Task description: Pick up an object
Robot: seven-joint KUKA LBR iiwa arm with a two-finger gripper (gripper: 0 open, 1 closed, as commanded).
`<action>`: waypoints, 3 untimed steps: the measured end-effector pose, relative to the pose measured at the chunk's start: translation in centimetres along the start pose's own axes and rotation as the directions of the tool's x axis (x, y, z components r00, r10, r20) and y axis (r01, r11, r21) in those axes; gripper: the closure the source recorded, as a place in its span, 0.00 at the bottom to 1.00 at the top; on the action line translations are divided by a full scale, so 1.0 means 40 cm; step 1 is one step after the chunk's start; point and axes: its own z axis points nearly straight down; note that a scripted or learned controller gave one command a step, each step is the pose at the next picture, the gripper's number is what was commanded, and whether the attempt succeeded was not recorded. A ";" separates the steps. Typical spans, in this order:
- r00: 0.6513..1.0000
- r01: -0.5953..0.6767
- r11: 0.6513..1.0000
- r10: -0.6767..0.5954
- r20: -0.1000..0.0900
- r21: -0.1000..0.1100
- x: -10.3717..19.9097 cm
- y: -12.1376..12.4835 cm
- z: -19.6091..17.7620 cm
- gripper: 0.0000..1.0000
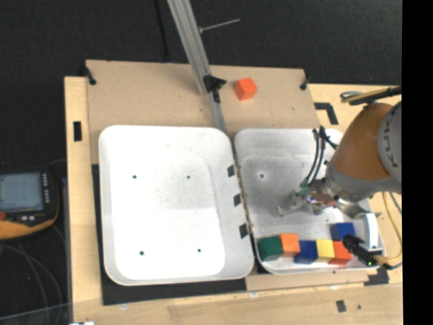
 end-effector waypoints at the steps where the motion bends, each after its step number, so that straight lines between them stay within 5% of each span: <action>1: 1.000 0.009 1.000 -0.009 -0.001 -0.009 0.096 0.018 -0.166 0.00; 2: 1.000 0.000 1.000 0.000 0.001 -0.005 0.029 0.051 0.046 0.00; 3: 1.000 -0.002 1.000 0.002 0.003 -0.004 -0.096 -0.035 -0.051 0.00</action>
